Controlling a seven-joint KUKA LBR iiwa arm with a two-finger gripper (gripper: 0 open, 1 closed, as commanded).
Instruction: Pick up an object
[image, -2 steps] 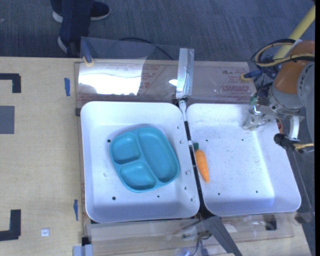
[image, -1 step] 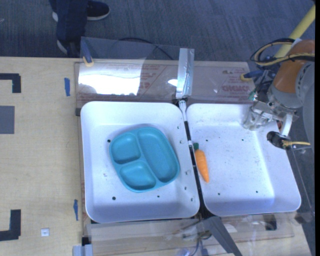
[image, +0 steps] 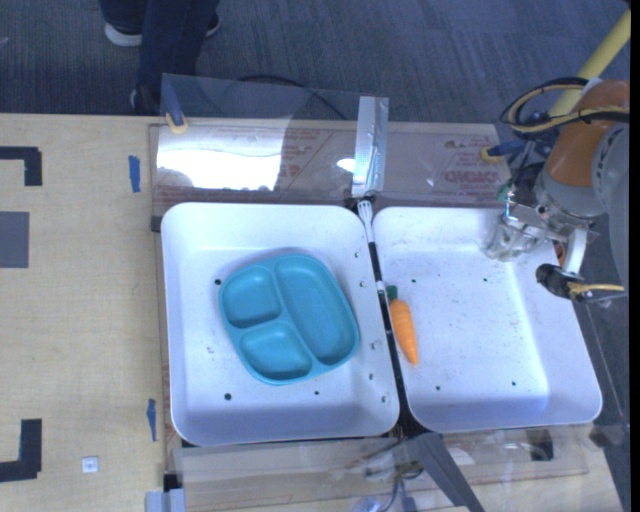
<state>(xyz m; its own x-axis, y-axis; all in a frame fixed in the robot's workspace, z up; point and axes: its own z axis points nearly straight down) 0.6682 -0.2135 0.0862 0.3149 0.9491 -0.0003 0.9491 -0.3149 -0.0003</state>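
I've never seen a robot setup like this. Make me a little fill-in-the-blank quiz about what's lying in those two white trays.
1. The divided plate lying in the left bin is coloured ____.
2. The toy carrot lies in the right bin, against its ____ wall.
3. The plate is split into ____ compartments.
4. The gripper is over the right bin's far ____ corner.

Missing words: blue; left; three; right
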